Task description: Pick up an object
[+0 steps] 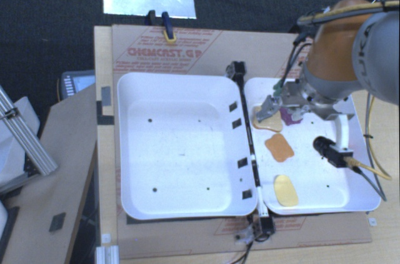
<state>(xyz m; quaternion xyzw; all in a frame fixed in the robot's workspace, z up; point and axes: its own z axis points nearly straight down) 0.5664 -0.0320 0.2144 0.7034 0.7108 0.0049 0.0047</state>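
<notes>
Robotics lab: white bins (181,84) on cardboard-covered bench (187,47), cabled arm (350,37)

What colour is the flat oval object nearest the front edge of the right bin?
Pale yellow; the flat oval object shows clearly in the camera view.

Bright, even overhead light; soft, slightly blurred picture.

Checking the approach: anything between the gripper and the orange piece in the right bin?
Nothing visible. The gripper sits over the pale piece; the orange piece lies just below it in the view, uncovered.
</notes>
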